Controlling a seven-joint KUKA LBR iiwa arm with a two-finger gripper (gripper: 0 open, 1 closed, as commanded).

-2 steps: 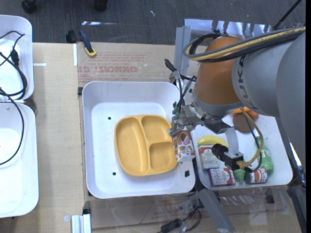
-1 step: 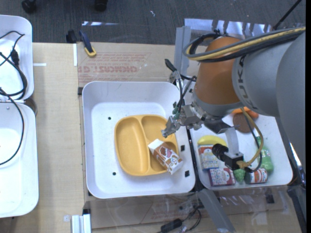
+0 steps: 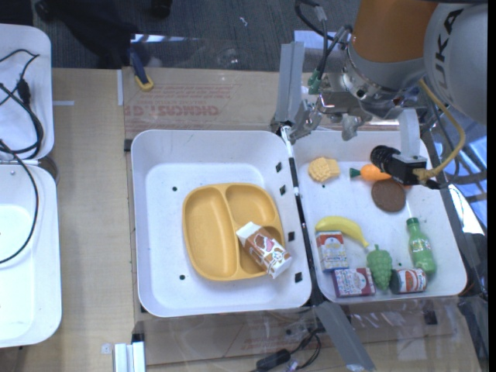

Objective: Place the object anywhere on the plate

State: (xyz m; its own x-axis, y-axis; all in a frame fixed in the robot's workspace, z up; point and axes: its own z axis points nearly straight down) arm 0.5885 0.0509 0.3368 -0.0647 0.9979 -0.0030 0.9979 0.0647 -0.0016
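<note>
Gripper (image 3: 329, 122) over right bin's far edge; carton (image 3: 264, 249) on plate (image 3: 208, 235), well apart

The setting is a robotics laboratory test bench. Indicators: an industrial arm (image 3: 422, 29) with exposed cabling mounted at the far right, two white bins (image 3: 143, 231) fixed side by side on a plywood benchtop (image 3: 85, 208), and loose black cables (image 3: 19, 122) at the left. The right bin holds plastic toy groceries (image 3: 372, 266), and the left bin holds a yellow divided plate (image 3: 213, 235).
</note>
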